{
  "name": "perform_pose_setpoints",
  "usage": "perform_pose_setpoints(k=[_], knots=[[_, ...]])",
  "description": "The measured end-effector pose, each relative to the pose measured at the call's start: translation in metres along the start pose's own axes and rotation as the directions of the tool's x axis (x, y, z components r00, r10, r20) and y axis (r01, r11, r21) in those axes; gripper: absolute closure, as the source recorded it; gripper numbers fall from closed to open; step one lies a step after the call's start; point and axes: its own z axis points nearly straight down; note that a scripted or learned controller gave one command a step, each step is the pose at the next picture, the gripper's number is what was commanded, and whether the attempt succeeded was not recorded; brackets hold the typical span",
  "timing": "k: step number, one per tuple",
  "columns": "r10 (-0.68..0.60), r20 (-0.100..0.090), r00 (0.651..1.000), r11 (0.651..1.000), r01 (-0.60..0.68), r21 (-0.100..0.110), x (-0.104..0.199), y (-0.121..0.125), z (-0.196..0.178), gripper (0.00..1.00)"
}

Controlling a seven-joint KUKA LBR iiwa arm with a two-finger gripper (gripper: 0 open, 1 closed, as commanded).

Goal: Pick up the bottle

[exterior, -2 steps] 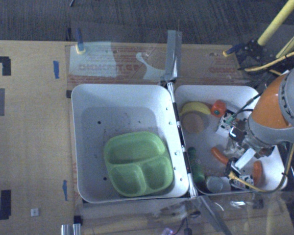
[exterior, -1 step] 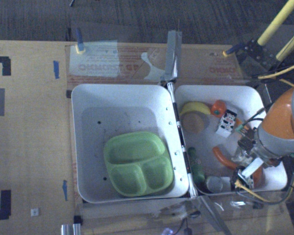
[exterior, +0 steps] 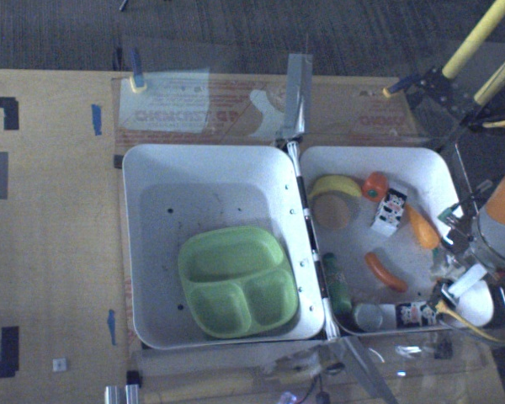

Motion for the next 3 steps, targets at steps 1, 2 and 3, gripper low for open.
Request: perform_pose_setpoints(k=[1,2,3], knots=[[0.112,0.0,0.994,0.994,-0.112,0.0,-0.005,0.007,-0.018,1.0],[0.267,0.0,0.964,0.964,-0.267,0.003,-0.001,0.001,-0.001,1.0],[0.444,-0.006,0.896,0.896,-0.444,-0.001,-0.008,0.012,-0.001,1.0]])
